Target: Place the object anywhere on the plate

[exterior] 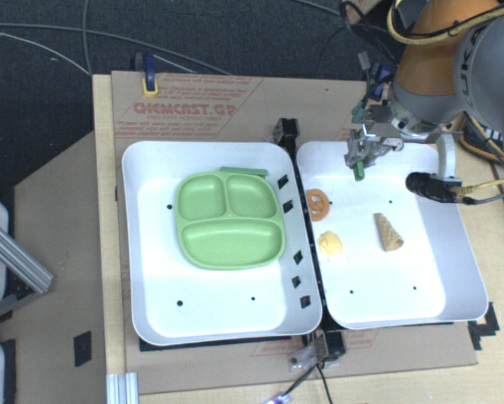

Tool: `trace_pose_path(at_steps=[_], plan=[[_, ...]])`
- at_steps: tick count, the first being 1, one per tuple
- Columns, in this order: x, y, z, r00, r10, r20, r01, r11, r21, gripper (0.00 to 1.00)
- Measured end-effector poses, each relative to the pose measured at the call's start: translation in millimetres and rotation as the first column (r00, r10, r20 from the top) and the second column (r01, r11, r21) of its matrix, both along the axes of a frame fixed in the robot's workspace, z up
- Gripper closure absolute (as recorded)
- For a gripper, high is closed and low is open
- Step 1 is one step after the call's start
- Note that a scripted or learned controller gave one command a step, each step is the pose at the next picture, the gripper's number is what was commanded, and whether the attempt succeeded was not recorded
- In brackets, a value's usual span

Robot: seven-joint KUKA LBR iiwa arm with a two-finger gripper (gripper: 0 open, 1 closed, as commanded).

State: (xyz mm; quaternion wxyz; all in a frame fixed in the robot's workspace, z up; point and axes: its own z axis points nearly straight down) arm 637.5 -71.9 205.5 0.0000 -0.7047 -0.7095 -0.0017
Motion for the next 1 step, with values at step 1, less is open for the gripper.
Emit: trace_pose_path(at_steps=[1], plan=[[0.4,45.0,-0.1,1.0,-0.001,-0.003,0.001,1.0,0.0,1.0]])
